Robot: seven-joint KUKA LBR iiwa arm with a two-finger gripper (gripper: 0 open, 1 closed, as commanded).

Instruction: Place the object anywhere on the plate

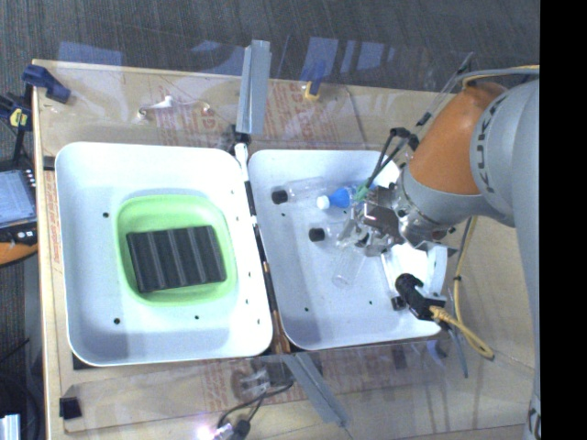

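Now, hand (367, 232): low in the right bin (303, 324); grip state cannot tell.
Object: clear blue-capped bottle (316, 193), just left of hand, long axis left-right.
Plate (174, 211): green, left bin (78, 319), well apart leftward.

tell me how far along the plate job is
Early on, nothing placed yet. The square green plate in the left white bin carries only a dark ribbed insert. The gripper is down in the right white bin beside a clear plastic bottle with a blue cap; whether it holds anything is unclear. Carrying over and placing remain.
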